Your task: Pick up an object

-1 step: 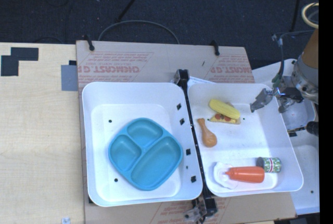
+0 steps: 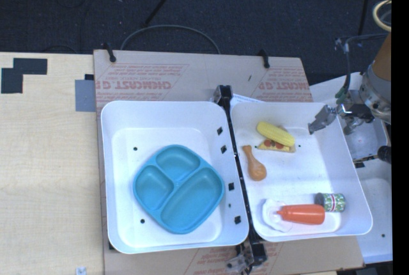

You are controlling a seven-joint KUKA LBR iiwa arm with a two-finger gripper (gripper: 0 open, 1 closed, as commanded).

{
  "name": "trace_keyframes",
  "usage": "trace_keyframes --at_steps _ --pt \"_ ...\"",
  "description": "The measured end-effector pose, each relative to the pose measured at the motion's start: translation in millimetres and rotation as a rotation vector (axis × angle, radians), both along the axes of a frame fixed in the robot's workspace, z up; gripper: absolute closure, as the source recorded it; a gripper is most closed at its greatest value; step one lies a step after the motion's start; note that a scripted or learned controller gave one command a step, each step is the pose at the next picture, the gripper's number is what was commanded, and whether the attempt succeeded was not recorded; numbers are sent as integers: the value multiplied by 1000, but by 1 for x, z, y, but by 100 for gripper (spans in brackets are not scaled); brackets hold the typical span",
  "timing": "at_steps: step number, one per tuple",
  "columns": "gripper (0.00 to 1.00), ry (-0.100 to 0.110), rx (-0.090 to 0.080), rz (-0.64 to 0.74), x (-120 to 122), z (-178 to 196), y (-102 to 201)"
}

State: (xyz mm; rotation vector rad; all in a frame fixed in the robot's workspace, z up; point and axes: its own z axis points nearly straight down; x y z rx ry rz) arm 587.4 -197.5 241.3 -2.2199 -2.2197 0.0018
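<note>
The right bin holds a yellow corn cob lying on a small red and yellow piece. A wooden spoon lies just left of and below them. Near the front wall an orange-red bottle rests on its side, partly over a white item, with a small green can by its right end. My gripper hangs at the bin's upper right edge, above and right of the corn, apart from every object.
The left bin holds a blue divided plate. A black divider with clips runs between the bins. Cardboard lies behind them, and a pale wooden bench top extends left.
</note>
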Motion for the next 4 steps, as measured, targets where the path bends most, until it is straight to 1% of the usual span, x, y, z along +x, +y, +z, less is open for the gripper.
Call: trace_keyframes --at_steps 1,2,3,4 --pt "0 3 1 0 -4 -45 -4" --pt "0 5 2 0 -7 -109 1" --pt "0 3 1 -1 -7 -156 2" --pt "100 1 0 -4 -7 -144 1"
